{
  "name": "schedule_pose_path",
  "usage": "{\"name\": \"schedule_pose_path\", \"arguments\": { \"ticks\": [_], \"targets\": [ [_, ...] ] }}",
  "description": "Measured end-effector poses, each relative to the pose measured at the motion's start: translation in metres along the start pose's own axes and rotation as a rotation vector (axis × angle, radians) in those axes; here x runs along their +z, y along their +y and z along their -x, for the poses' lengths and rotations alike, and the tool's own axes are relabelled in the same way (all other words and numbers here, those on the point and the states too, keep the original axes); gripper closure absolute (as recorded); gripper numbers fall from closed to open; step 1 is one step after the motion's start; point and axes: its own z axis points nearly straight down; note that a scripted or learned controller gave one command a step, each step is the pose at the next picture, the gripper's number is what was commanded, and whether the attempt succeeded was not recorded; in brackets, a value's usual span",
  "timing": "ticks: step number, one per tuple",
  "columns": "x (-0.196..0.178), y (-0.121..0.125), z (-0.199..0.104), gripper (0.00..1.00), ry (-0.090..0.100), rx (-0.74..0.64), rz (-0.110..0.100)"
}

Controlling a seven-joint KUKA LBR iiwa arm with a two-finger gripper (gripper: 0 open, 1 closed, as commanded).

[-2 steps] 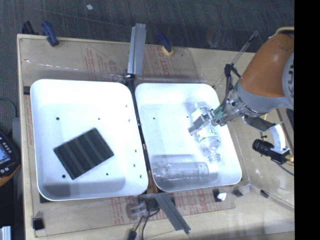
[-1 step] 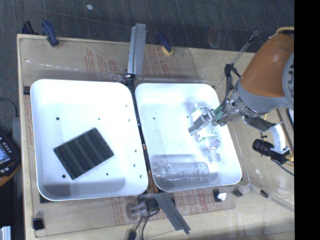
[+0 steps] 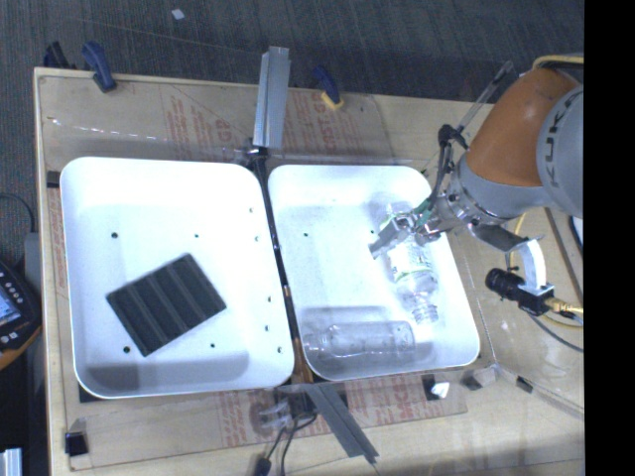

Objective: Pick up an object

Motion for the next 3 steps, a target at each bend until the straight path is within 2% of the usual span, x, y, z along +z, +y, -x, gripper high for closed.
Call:
{"name": "schedule_pose_path", "arguments": {
  "ticks": [1,2,3],
  "targets": [
    [0.042,0.009,-0.021,0.00,0.002,-0.385,-0.001],
    [0.032,0.009,-0.021,1.00,0.000,-0.388,-0.001],
    [0.120,0.033,-0.003,1.00,0.002,-0.470,-0.001]
  ]
}}
